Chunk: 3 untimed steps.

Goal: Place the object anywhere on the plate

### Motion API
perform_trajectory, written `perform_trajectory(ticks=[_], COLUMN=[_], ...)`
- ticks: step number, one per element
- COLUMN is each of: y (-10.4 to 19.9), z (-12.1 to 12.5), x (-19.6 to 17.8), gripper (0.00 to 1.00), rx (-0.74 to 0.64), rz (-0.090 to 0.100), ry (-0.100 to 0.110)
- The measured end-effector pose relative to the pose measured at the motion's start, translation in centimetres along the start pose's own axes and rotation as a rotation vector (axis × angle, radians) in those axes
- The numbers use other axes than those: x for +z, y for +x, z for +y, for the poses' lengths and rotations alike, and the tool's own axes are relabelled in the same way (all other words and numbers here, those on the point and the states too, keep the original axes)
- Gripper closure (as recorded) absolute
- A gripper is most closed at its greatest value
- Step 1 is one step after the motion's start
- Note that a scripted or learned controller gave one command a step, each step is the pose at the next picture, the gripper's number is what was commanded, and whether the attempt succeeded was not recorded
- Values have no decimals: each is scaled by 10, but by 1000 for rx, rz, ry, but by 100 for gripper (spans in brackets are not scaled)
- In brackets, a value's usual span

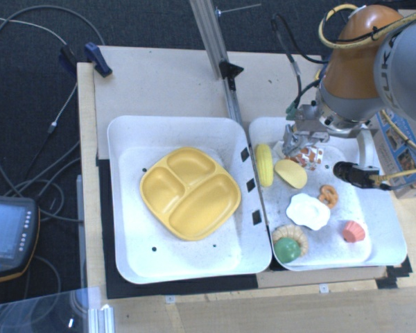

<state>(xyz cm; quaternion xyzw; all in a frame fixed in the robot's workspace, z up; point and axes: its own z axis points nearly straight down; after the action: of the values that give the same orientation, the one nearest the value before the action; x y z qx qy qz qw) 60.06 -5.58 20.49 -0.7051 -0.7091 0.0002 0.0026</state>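
One pick comes first: your claw [301, 144], grip state I cannot tell, hovers over the right white bin [381, 245]; grasp, then cross to the yellow divided plate [190, 193].

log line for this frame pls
gripper low in right bin, above red-white item | grasp: unconfirmed | yellow plate in left bin: no items on it

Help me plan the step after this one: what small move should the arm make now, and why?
Probably lower the hand a little: it hangs over the right bin's far end, by a red-and-white item and the corn cob, while the yellow plate bears nothing.
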Motion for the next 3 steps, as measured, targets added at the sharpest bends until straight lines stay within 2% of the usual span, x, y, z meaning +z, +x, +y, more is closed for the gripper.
perform_trajectory(ticks=[3], y=[142], z=[-69], x=[2], gripper=[100], rx=[-1], rz=[1], ry=[1])
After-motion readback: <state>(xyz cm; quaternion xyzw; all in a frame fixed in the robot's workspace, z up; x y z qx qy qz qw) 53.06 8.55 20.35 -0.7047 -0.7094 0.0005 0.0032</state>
